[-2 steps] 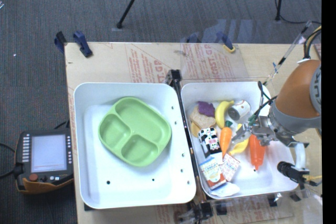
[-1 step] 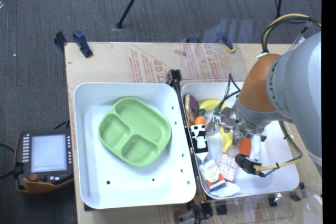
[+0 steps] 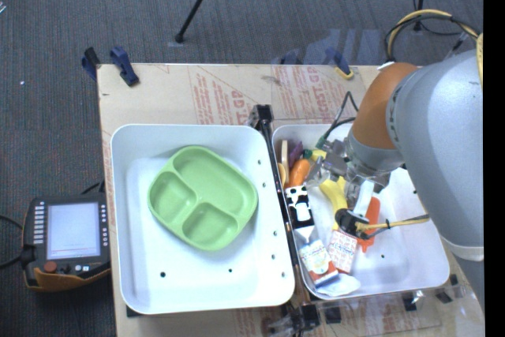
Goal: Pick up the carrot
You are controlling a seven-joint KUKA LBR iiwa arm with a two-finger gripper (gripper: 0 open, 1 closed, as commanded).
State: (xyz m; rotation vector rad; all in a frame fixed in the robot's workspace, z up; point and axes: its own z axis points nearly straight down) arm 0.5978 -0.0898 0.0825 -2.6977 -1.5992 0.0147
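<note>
The carrot (image 3: 300,170) is a short orange piece with a green top. It lies in the right bin (image 3: 410,268) near that bin's left wall, toward the back. My gripper (image 3: 357,197) hangs low over the middle of the right bin, to the right of the carrot and apart from it. A yellow banana-like piece (image 3: 331,190) lies between the two. The wrist and its fittings cover the gripper's tips.
The left bin (image 3: 142,280) holds a green divided plate (image 3: 203,196). In the right bin lie a purple item (image 3: 293,150), a black-and-white block (image 3: 299,206), a red stick (image 3: 369,223) and two small cartons (image 3: 316,261) (image 3: 342,250) toward the front.
</note>
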